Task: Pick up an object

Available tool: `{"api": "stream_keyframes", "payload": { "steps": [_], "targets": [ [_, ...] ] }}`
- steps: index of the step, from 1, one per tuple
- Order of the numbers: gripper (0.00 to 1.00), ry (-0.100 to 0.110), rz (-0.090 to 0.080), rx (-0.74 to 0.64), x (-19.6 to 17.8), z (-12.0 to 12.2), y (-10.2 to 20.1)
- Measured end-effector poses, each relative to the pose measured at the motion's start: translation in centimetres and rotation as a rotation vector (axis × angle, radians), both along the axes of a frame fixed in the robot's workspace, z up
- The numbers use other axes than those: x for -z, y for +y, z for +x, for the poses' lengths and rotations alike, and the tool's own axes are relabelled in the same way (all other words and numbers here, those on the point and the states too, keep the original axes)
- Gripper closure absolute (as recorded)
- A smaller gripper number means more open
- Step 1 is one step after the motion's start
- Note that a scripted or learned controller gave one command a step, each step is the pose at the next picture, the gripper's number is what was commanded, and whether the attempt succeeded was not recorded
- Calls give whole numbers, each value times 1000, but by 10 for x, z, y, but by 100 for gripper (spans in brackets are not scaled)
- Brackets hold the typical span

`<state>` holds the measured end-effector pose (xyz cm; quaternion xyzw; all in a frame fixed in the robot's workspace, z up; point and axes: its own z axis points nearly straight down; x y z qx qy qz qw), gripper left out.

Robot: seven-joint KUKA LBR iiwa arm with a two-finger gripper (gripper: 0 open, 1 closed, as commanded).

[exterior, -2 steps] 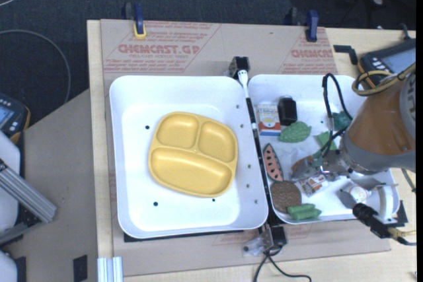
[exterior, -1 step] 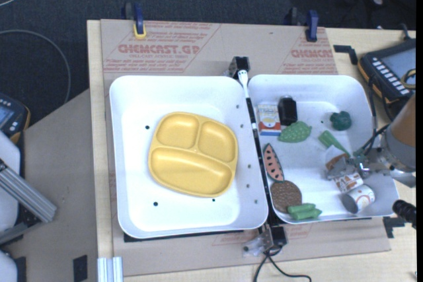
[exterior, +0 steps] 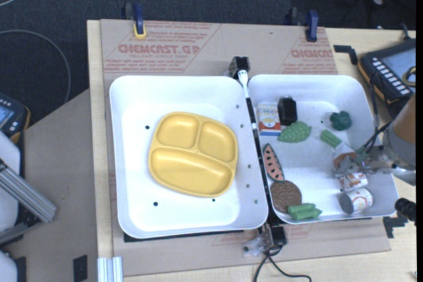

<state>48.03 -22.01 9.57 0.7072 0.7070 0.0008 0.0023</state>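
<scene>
At the right bin's (exterior: 310, 82) right edge, the gripper (exterior: 360, 162) sits low among crowded small objects (exterior: 353, 189); its jaw state cannot be determined. Risk: neighbouring items obstruct closure, so the grasp may slip or catch two.

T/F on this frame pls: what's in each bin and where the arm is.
1. The yellow three-compartment plastic tray lies in the left white bin. True.
2. The small toy items sit in the left bin. False: they are in the right white bin.
3. The slice-shaped watermelon toy lies near the right bin's left wall. True.
4. The arm reaches in from the left. False: the gripper is at the right bin's right side.
5. The dark green round toy sits inside the tray. False: it is in the right bin.
</scene>
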Motion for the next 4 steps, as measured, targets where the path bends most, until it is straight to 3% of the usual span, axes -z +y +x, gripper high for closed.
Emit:
{"api": "stream_keyframes", "payload": {
  "steps": [1,2,3,4],
  "targets": [
    [100,-13,1,-14,-102,87,81],
    [100,0,5,-11,-90,116,173],
    [100,-2,2,-8,-117,112,245],
    [100,-2,4,-5,-160,96,282]
  ]
}}
